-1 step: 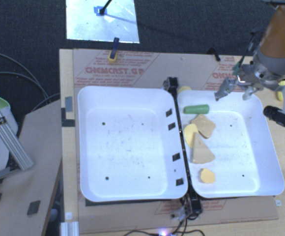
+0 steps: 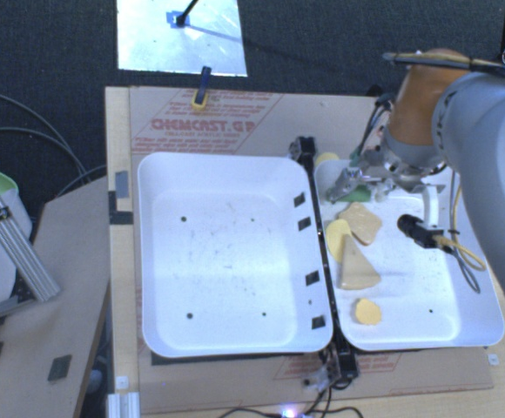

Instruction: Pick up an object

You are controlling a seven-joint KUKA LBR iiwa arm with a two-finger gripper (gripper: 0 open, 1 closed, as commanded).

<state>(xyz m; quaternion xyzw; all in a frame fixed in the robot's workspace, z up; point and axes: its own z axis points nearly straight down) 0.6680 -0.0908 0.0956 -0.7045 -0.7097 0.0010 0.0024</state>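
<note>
So my gripper is hovering low over the far end of the right bin, just behind the pale food pieces. Honestly can't tell if it's spread or pressed together from this angle, and I don't see anything in it. The closest target is the tan slice, touching the wedge and a yellow chunk. I'd come straight down on the slice's free edge so I don't drag the neighbours. The lone round piece near the front might be an easier grab, I think.
</note>
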